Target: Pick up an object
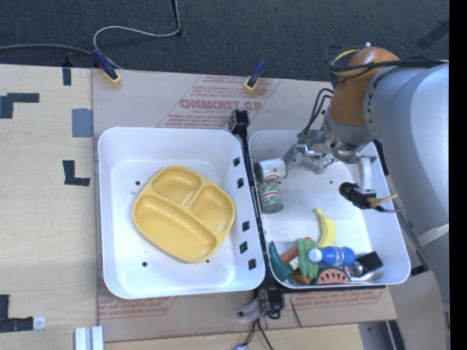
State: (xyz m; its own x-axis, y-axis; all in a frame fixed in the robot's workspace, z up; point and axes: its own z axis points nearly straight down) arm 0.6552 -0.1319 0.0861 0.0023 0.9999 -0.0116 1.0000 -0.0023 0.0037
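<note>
The setting was a robotics laboratory test bench. A grey industrial arm (408, 115) with an orange band reached over two shallow white bins (109, 217) set side by side on a sheet of printed cardboard (204, 104), which was held to the wooden bench (44, 217) by yellow-and-blue clamps (107, 66). Black tape marks (71, 172) lay on the bench top, and a loose cable (139, 31) ran across the dark carpet (292, 20) behind. The bins contained toy-like test objects, including a yellow divided plate (184, 212).
</note>
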